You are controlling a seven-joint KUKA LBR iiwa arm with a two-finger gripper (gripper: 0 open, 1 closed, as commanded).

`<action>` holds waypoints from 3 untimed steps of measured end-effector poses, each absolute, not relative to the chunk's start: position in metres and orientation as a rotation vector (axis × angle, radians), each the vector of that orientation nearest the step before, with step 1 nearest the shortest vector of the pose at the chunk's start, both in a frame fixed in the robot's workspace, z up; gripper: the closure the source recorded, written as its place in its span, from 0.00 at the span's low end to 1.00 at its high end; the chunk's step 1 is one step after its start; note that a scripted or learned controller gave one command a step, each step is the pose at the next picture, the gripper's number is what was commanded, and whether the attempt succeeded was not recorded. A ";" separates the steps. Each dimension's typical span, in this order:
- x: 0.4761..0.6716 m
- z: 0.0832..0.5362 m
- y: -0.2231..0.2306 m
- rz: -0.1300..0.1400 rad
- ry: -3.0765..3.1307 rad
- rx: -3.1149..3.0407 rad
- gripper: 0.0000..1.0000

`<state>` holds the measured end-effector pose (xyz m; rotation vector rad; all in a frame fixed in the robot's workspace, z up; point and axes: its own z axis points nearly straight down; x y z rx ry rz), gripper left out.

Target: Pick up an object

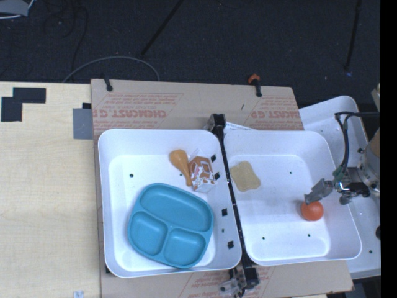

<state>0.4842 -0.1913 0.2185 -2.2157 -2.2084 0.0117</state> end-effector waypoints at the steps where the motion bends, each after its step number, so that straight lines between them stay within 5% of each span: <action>1: 0.487 0.224 -0.191 0.002 -2.219 -2.219 0.00; 3: 0.493 0.128 -0.200 0.004 -2.216 -2.217 0.00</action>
